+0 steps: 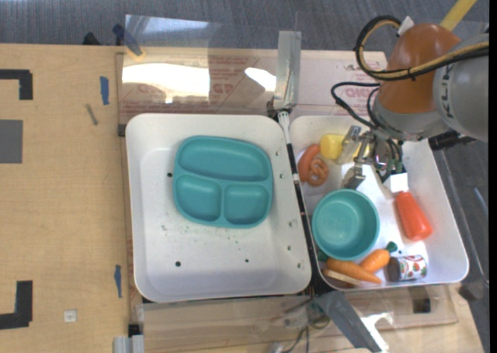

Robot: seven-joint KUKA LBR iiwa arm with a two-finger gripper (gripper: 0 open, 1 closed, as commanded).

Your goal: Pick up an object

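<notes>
My gripper [359, 159] hangs over the back of the right bin [449, 223], below the arm's orange band. It is open, with nothing between its fingers. A small yellow toy [331, 145] lies just to its left, beside an orange pretzel-shaped piece [313, 165]. A teal bowl [345, 224] sits just in front of the gripper. An orange-red bottle-shaped toy [412, 214] lies to the gripper's right, near a small white tag.
Two carrots [353, 270] and a small printed can [408, 268] lie along the right bin's front edge. The left bin [147, 212] holds a teal divided plate [223, 181]. A metal divider [288, 72] stands behind the bins, and cables loop above the wrist.
</notes>
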